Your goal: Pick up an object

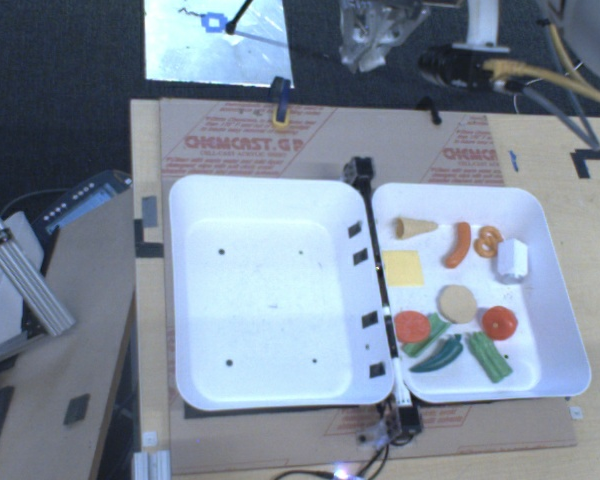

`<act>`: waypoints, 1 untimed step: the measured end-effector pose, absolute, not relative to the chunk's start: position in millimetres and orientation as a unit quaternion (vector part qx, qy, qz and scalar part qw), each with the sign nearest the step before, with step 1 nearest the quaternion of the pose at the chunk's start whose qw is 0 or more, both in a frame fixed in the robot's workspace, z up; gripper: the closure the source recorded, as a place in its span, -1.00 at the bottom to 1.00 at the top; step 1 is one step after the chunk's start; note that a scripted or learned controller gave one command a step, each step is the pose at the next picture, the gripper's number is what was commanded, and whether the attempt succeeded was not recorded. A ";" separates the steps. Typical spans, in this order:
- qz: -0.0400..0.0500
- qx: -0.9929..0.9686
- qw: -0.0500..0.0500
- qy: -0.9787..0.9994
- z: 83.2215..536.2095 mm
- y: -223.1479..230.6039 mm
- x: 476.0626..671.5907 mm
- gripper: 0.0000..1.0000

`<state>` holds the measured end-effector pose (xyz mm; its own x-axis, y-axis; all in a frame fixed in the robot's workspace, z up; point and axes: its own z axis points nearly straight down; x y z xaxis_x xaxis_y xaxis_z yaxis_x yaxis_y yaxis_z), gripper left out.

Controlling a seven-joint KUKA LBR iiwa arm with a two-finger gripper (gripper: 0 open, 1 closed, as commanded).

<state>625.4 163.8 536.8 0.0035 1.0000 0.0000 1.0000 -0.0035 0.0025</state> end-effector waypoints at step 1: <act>0.000 0.704 -0.001 0.710 535.2 201.0 588.5 1.00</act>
